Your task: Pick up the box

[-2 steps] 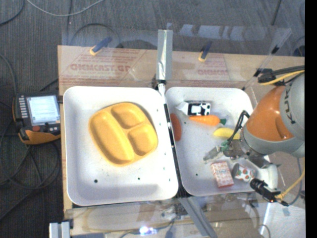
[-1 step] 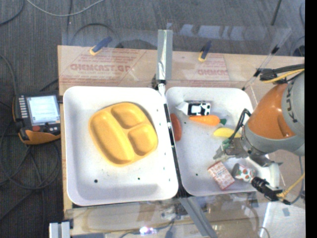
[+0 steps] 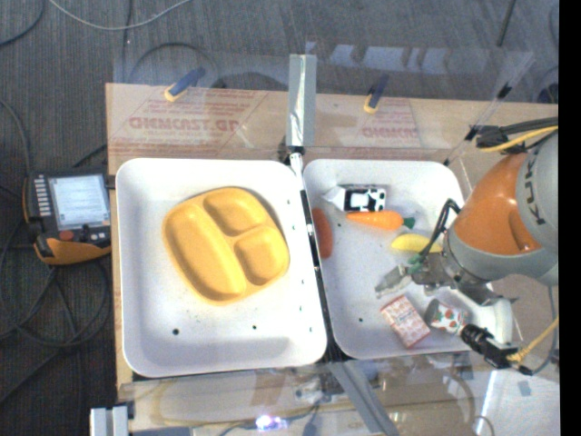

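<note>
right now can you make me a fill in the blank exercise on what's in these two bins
1. The yellow divided tray lies in the ____ bin.
2. The carrot lies right next to a black and white ____ at the far end of the right bin.
3. The band above the arm's wrist is coloured ____.
4. The small reddish box lies in the ____ bin.

Missing words: left; box; orange; right

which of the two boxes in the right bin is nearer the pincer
The pink box, lying near the right bin's front edge just below the pincer. The black-and-white box sits at the bin's far end, behind the carrot.
</note>
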Controlling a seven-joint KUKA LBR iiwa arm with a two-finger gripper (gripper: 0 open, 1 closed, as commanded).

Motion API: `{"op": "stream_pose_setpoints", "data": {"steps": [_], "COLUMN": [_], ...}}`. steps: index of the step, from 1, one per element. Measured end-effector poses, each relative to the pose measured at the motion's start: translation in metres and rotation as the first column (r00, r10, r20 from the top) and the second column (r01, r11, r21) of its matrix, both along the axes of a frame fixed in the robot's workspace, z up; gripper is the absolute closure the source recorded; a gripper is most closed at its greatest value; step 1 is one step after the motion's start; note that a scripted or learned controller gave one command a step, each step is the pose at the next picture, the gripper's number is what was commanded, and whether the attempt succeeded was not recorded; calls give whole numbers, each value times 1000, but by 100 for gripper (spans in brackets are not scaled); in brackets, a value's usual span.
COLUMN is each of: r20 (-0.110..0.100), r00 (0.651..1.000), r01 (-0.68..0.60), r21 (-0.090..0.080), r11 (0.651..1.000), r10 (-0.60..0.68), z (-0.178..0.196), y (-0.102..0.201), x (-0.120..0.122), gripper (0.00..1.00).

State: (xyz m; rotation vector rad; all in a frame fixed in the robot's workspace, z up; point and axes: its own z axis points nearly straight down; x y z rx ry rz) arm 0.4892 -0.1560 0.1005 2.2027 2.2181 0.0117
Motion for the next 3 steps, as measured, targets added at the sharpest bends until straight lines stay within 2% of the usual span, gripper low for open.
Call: {"op": "stream_pose_setpoints", "data": {"steps": [1, 2, 3], "r20": [-5, 3, 2], "r00": [998, 977, 977], "r01": [-65, 214, 213], "r21": [5, 0, 1], "r11": [998, 977, 977], "r10": [65, -214, -213], "z": [-10, -10, 0], "y": [-39, 0, 1], "x": [-1, 0, 0], "gripper": [0, 0, 100]}}
